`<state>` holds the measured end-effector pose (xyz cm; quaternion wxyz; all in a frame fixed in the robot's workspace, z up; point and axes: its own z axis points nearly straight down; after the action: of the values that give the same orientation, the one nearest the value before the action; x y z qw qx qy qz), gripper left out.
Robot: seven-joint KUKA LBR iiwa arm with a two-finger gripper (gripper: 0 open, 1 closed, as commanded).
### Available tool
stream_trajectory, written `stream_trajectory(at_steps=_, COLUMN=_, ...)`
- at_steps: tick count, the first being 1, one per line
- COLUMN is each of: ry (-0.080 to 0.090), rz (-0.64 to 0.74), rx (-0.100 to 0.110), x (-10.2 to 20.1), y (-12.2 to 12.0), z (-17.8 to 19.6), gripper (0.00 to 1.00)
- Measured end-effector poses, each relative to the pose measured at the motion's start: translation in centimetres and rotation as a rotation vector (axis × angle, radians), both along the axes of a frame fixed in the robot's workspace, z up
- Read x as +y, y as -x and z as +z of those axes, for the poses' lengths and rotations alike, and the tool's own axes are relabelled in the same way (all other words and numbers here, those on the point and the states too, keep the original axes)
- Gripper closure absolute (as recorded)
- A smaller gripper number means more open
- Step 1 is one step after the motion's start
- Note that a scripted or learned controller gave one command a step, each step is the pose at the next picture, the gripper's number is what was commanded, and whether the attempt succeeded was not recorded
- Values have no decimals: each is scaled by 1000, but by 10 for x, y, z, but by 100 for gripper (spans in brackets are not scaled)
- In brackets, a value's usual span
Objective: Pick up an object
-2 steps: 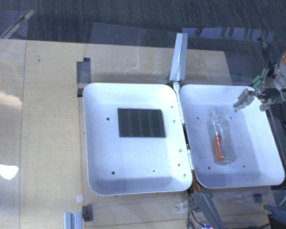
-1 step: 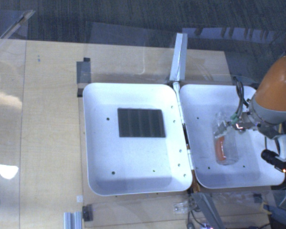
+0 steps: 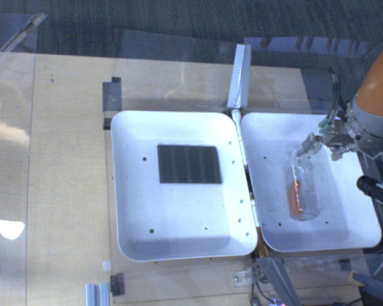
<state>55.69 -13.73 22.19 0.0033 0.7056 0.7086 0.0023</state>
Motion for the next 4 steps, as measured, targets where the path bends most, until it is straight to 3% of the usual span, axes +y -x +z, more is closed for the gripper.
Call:
stream_trajectory(at_steps=1, ry=0, rz=61, rx=1, x=9, y=4, z=-126, gripper=0)
stream_trajectory(at_steps=2, ry=5, rz=149, rx=-16, x=23, y=43, z=-129, gripper=0)
stream_trajectory(at_steps=3, ry=9, rz=209, rx=-20, x=43, y=62, z=-129, gripper=0)
stream_trajectory(at_steps=4, ry=9, rz=210, rx=-26, x=44, y=59, z=-118, gripper=100)
